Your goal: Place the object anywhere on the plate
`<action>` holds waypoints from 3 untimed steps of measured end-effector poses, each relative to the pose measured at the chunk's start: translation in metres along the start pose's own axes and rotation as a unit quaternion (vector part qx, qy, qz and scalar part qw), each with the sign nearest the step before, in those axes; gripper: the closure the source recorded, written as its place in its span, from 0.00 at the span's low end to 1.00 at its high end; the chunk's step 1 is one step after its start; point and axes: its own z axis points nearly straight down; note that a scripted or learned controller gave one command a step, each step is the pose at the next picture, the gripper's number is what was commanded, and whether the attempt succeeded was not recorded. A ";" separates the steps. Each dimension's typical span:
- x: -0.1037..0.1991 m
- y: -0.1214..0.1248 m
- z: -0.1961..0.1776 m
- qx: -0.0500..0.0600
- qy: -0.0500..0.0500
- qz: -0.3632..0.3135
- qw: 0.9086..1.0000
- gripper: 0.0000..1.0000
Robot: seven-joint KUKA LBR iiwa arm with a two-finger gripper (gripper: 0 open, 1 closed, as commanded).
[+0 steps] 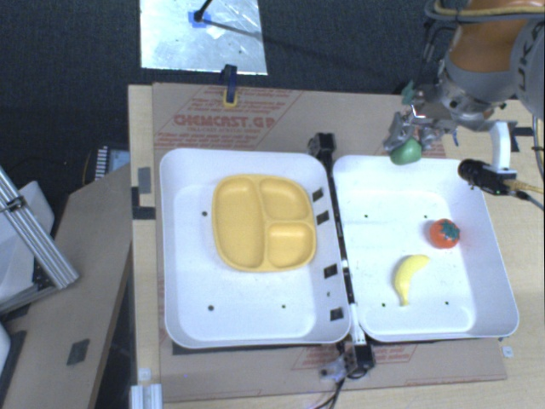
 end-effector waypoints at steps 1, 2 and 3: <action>0.049 -0.009 0.019 0.001 0.000 0.000 1.000 1.00; 0.107 -0.008 0.022 0.000 0.000 0.000 1.000 1.00; 0.153 -0.010 0.048 0.002 0.000 0.000 1.000 1.00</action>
